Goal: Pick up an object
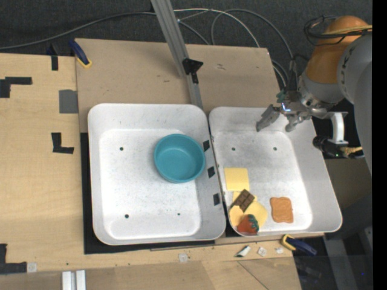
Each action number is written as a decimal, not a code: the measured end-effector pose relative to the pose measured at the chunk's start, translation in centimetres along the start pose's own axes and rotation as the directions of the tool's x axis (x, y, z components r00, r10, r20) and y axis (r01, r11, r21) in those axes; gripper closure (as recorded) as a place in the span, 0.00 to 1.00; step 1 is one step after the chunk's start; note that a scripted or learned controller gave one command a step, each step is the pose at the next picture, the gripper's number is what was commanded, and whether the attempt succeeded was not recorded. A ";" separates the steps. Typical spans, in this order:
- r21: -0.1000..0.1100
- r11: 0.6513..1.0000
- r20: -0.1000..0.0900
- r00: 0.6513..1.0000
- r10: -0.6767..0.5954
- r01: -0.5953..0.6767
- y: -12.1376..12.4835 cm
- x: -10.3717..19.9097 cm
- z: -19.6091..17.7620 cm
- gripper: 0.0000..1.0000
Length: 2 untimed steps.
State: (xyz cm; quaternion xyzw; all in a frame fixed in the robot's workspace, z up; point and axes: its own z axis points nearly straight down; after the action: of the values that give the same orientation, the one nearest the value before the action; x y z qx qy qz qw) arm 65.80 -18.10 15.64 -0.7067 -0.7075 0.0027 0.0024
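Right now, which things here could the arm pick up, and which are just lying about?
Job:
gripper, jaws open, over the right bin
blue bowl in the left bin
yellow block
brown piece
red item
orange piece

Lying about:
clamps
cables
metal pole
black tape marks

Even light — slightly grainy, soft.

My arm (338,59) reaches in from the right, orange-banded wrist bent downward; my claw (279,121) hangs with fingers splayed apart, gripping nothing.
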 end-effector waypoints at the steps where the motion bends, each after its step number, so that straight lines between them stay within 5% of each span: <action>1: -0.001 1.000 0.000 1.000 -0.001 0.001 -0.3 -0.3 4.5 0.00; 2: -0.006 1.000 0.001 1.000 -0.002 0.002 -0.2 -0.2 3.1 1.00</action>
State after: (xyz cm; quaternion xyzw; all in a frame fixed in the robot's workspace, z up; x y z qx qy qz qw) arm 65.60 -18.30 12.49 -0.7059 -0.7083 0.0010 0.0001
